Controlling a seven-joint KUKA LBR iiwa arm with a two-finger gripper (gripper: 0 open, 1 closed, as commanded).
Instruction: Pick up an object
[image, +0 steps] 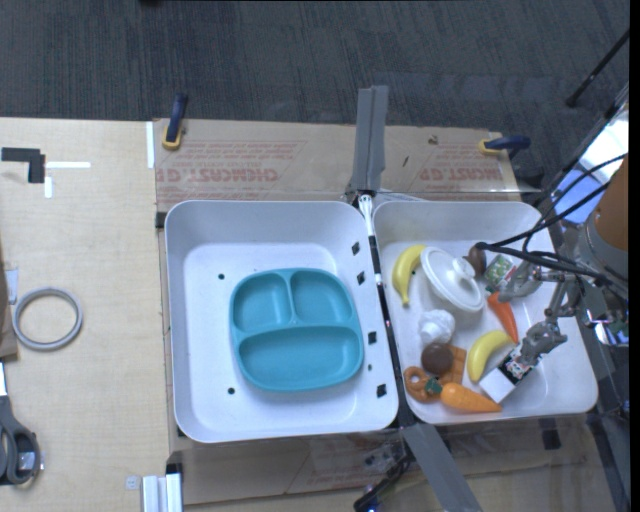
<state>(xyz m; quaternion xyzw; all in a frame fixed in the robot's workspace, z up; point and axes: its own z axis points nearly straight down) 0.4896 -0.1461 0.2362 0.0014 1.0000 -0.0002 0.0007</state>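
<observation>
White plastic bins side by side on the table, and the right bin (575, 395) is the crowded one. Taking the white lidded bowl (452, 280) near its middle as the reference: a banana (404, 272) lies just left of it, a brown round thing (476, 261) touches its upper right, and a shiny crinkly wrapper (510, 277) sits further right. Below the bowl there's a small white object (436, 325), a brown ball (437, 358), a pretzel-like piece (418, 385) and an orange carrot-shaped thing (470, 399). A second banana (487, 352) and a thin orange stick (505, 318) lie lower right of the bowl.

The gripper (520, 362) hangs lower right of the bowl, right over a small white box (498, 383); can't tell if its fingers are spread or closed, or whether it's pinching anything.

Far left of the bowl, the left bin (190, 300) holds a teal divided plate (297, 328). Cardboard (260, 175) behind the bins has red lettering, mirrored and unreadable.
</observation>
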